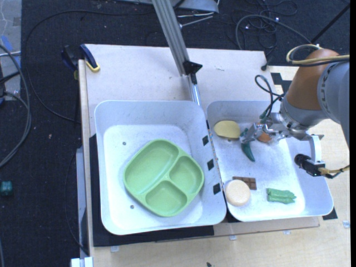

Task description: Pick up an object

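Note:
In the right bin (311, 202) my gripper (250, 133) hangs low over the back half, reaching in from the right. A dark green, pepper-like piece (248, 151) lies directly below it, touching or nearly touching its tip. A small orange piece (266, 138) sits close beside the gripper on its right. A yellow lemon-like object (227, 129) rests just to the left. Nearer the front lie a round cream disc (238, 193), a brown chocolate-like block (246, 182) and a light green piece (281, 196).
The left bin (111, 149) holds a light green divided plate (163, 177). A slanted metal pole (172, 29) rises behind the bins. Cables loop from the grey arm (317, 93) on the right, and a black fitting (305, 162) hangs over the right bin's edge.

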`<control>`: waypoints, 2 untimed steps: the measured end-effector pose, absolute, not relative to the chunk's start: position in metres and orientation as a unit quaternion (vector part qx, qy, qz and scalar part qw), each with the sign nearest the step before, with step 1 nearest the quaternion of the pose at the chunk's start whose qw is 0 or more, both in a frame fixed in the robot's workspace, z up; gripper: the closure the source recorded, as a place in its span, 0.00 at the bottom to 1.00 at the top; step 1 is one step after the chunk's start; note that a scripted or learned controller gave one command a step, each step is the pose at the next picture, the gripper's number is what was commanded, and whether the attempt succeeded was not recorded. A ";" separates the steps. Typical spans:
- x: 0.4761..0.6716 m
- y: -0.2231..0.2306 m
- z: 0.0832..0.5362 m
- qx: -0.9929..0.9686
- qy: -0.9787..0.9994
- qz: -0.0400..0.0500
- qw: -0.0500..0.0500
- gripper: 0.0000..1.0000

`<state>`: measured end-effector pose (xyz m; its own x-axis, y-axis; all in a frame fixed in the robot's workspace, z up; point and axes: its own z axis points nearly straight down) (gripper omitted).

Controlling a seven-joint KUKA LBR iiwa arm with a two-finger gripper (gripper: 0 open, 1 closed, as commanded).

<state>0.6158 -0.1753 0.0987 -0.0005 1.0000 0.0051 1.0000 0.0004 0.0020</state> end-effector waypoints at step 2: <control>0.610 -0.174 0.154 -0.707 -0.707 -0.001 -0.001 1.00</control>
